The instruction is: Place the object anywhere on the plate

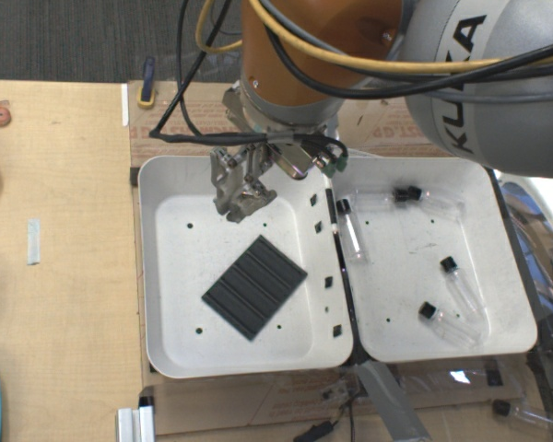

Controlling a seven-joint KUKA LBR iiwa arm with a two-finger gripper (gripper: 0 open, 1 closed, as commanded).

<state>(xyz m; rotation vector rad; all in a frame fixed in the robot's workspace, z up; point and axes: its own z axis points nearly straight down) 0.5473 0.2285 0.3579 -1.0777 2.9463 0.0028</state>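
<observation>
The arm (498,72) carries black capitals on its grey shell, cut off at the picture's right edge; "KU" reads plainly; no other text is legible.

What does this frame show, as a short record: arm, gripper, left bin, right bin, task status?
arm: grey with orange band, reaching in from the right, over the far edge of the bins
gripper: low over the far part of the left bin; nothing seen between its fingers
left bin: dark ribbed plate, lying flat, turned at an angle, apart from the gripper
right bin: several clear tubes with black caps, one by the divider, others scattered
task status: no object on the plate yet
</observation>
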